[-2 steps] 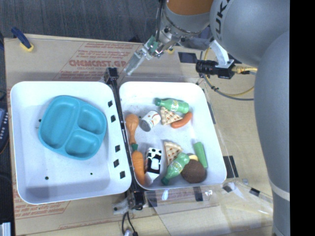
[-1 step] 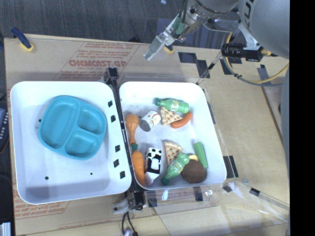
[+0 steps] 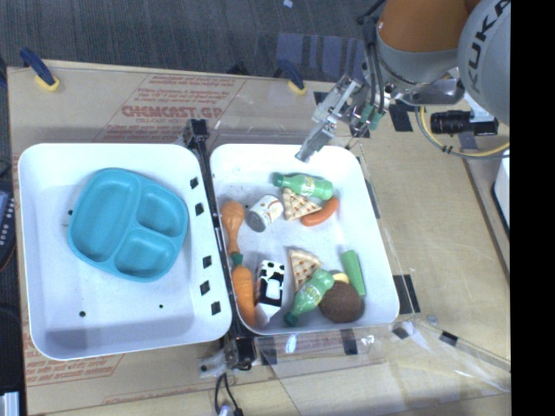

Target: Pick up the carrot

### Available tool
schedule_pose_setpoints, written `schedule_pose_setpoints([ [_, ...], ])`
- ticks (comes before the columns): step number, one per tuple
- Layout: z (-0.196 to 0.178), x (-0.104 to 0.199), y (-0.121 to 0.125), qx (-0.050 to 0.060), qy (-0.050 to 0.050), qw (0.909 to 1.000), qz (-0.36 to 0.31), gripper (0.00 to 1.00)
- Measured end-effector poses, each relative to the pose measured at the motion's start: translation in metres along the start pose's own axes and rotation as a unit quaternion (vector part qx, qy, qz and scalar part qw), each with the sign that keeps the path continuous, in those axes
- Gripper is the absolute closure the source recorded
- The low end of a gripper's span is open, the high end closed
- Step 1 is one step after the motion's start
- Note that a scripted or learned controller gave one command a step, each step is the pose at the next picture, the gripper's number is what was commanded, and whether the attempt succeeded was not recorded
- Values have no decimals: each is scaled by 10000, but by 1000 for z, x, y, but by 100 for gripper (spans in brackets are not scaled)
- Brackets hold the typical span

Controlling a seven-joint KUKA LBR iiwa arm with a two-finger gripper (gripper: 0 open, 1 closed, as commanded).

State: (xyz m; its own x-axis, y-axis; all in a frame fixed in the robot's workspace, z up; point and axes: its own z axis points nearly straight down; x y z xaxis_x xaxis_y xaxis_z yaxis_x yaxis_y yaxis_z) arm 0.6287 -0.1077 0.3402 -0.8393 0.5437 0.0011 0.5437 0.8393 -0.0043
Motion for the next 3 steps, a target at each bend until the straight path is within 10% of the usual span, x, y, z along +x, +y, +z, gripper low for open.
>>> schedule_pose_setpoints([
  [1,133,30,66,13,46,9948,1013,0],
  [2,141,82,89,1,20,9938,1112,0],
  [3,95,60,96,-6,-19,9891,1473,0],
])
